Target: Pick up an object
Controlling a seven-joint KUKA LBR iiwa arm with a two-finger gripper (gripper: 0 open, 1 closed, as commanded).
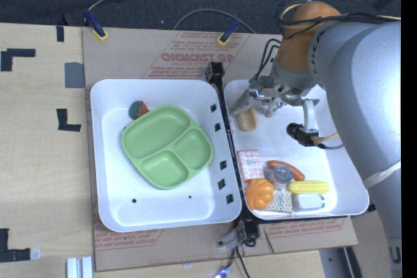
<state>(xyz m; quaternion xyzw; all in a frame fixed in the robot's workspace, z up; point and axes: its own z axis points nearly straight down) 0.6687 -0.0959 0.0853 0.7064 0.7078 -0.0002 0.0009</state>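
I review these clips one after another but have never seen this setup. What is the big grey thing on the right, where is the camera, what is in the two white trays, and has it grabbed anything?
The camera is fixed above the bench and looks down at a slant. The big grey shape is a robot arm reaching in from the right, with an orange band above its wrist. Its gripper is low over the far end of the right bin, right at a small tan object; I cannot tell whether that object is actually held.

The left bin holds a green divided plate and, beside the plate's far-left edge, a small dark green and orange item.

At the near end of the right bin lies a cluster: an orange pumpkin-like toy, a yellow corn cob, a carrot-like piece and a printed packet.
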